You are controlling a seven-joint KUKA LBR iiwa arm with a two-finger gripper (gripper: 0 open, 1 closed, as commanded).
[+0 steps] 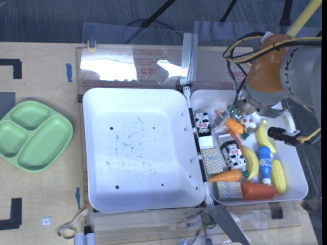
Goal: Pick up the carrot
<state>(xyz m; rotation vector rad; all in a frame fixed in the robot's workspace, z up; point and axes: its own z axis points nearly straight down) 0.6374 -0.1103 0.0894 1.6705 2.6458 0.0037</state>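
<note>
The robot's hand [236, 117] hangs low over the upper part of the right bin [301, 188], closed on a small carrot [234, 126], while a second, longer carrot [225, 176] lies among toy foods near the bin's front, left of a banana [250, 162].

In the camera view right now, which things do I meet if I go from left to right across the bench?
Green divided plate → left white bin → cow-print box → carrot → blue bottle → corn cob.
</note>
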